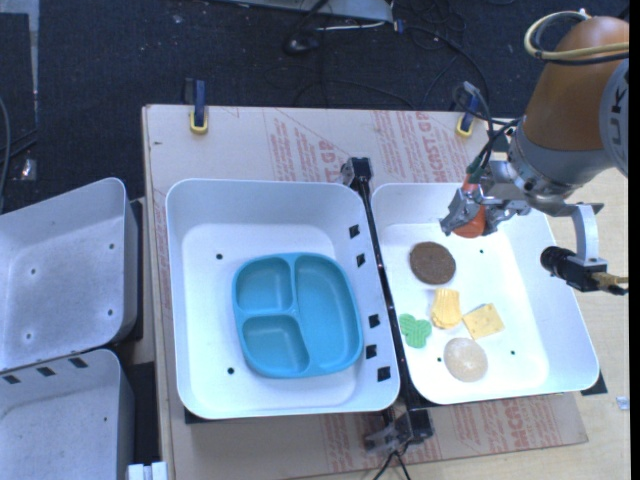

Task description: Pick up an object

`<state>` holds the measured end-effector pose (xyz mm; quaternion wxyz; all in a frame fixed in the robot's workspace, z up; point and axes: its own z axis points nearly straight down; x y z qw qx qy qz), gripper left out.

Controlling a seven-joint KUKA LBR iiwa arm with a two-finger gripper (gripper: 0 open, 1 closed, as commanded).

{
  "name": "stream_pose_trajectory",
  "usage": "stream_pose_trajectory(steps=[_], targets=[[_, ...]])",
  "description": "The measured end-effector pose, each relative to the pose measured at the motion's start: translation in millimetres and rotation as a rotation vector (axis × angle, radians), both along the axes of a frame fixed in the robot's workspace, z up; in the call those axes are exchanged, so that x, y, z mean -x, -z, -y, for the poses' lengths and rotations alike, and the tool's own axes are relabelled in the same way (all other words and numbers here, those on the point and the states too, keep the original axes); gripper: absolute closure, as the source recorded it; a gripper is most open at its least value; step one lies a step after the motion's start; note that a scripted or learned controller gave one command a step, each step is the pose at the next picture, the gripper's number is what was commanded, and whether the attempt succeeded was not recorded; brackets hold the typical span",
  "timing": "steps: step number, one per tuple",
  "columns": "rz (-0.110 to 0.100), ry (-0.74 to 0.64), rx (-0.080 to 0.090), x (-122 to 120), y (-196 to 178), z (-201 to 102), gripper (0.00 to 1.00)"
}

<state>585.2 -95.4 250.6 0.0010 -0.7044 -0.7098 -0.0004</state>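
Observation:
My gripper (466, 214) hangs over the back part of the right bin (560, 358). A small orange-red object (471, 226) sits between its dark fingers, and the gripper is shut on it. Further forward on the bin floor lie a brown round patty (432, 263), a yellow chunk (446, 308), a yellow square slice (483, 320), a small green piece (415, 330) and a beige round piece (465, 359).
The left bin (190, 268) holds a blue divided tray (296, 314). A black divider (378, 288) runs between the two bins. White lids (60, 268) lie off the bench to the left. Clamps (199, 108) stand at the bench's back edge.

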Motion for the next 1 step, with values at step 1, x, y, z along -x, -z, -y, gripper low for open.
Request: stream_pose_trajectory(steps=[1], targets=[[-0.001, 0.000, 0.000, 14.6, -5.6, -49.2, 1.00]])
